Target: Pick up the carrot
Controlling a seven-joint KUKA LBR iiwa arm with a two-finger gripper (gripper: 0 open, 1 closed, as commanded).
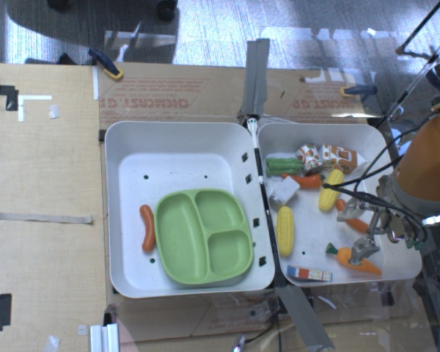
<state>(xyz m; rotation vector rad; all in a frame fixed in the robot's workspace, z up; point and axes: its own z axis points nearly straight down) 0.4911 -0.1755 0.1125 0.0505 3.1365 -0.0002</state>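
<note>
The gripper [364, 249] hangs at the carrot's [354, 261] 12 o'clock; its grip state I cannot tell. An off-centre close may roll the carrot away.

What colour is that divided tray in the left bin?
Light green, seen in the camera view: the divided tray lies in the left bin.

Orange-banded arm [427, 163], black cables, metallic claw [367, 249]

Red mirrored lettering on cardboard [169, 101]; not legible.
</note>
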